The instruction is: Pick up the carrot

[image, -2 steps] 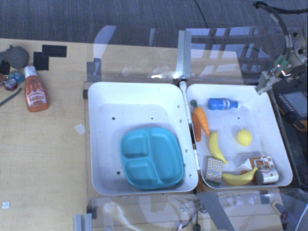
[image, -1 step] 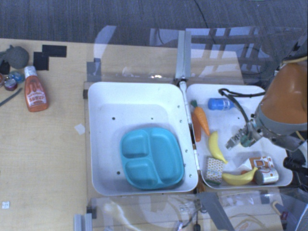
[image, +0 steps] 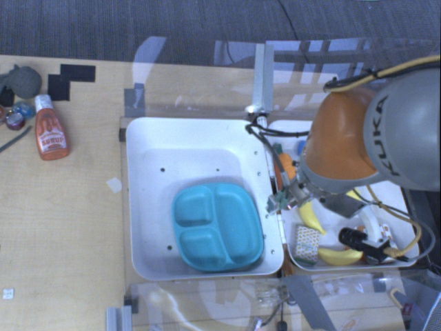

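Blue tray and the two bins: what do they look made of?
Blue tray: apparently moulded plastic, matte, with three smooth rounded compartments. Left bin and right bin: probably thin white plastic, slightly glossy, with soft rounded corners; sheet metal can't be excluded.

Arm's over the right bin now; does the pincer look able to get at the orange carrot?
Probably yes. The orange carrot lies against the right bin's left wall, partly hidden under the grey arm, so it's close. That wall and the yellow banana alongside could crowd the approach.
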Available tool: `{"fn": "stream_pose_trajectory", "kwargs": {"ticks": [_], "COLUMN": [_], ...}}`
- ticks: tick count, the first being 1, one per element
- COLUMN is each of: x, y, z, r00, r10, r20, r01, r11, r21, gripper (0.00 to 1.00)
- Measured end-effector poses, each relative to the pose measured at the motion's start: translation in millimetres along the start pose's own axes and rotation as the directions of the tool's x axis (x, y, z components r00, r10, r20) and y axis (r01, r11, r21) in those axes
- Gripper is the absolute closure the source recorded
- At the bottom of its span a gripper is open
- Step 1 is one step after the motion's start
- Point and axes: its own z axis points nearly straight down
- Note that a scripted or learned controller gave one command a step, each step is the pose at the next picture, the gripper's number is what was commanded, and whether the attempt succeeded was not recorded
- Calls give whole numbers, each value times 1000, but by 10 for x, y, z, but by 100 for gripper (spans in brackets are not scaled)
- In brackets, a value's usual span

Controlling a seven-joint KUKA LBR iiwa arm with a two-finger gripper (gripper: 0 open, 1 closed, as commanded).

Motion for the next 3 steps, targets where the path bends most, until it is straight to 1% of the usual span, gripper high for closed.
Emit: {"fn": "stream_pose_trajectory", "kwargs": {"ticks": [1,2,3], "x": [-205,-701,-873], "y": [302,196,3], "z": [-86,-2336,-2509], "r00": [937,977,986], "r10": [349,211,168], "r20": [0,2,2], "r01": [-349,-211,-168], "r11": [937,977,986], "r21": [2,-3,-2], "gripper": [100,100,100]}}
